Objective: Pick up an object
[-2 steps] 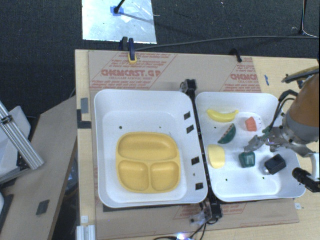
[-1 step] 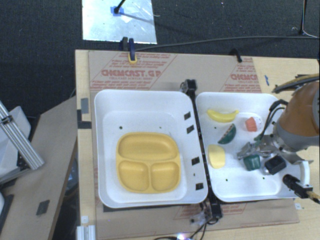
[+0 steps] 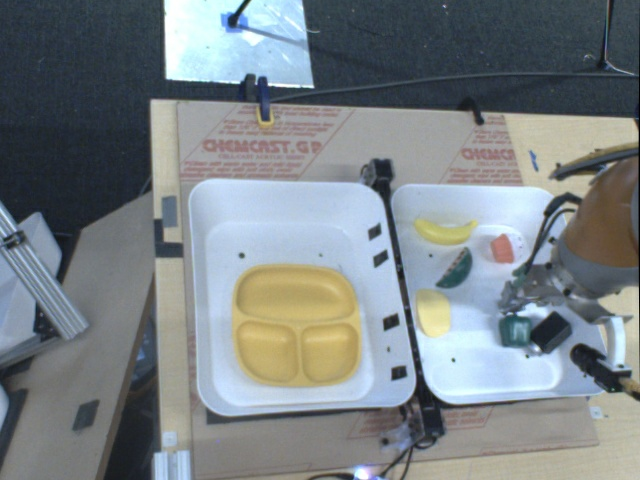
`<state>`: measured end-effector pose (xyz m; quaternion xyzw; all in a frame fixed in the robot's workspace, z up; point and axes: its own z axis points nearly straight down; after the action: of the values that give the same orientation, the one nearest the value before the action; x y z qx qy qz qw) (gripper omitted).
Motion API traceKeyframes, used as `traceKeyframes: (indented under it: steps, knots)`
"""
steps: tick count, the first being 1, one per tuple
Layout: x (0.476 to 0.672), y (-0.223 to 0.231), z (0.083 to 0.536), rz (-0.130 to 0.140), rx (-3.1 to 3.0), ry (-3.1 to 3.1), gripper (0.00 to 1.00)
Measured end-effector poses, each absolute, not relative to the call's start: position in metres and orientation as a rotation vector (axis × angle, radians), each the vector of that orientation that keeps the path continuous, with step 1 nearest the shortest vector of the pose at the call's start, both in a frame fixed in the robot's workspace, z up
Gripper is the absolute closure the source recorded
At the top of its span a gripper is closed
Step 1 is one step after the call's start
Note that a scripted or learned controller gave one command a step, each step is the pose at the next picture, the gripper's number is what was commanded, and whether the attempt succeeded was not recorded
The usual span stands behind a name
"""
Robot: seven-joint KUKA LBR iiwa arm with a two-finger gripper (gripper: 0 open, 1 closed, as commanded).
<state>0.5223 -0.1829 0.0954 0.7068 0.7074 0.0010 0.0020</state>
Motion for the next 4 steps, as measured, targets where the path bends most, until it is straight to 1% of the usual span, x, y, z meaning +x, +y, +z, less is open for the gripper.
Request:
traceKeyframes:
  steps: [1,2,3,4]
  knots:
    - [0.52,-0.187,0.158,0.005,2.213,2.22,1.0]
    - [0.522,-0.187,0.208,0.005,2.212,2.221,1.0]
    - [0.538,-0.133,0.202,0.004,2.211,2.228,1.0]
    - [0.544,-0.079,0.198,0.004,2.21,2.232,1.0]
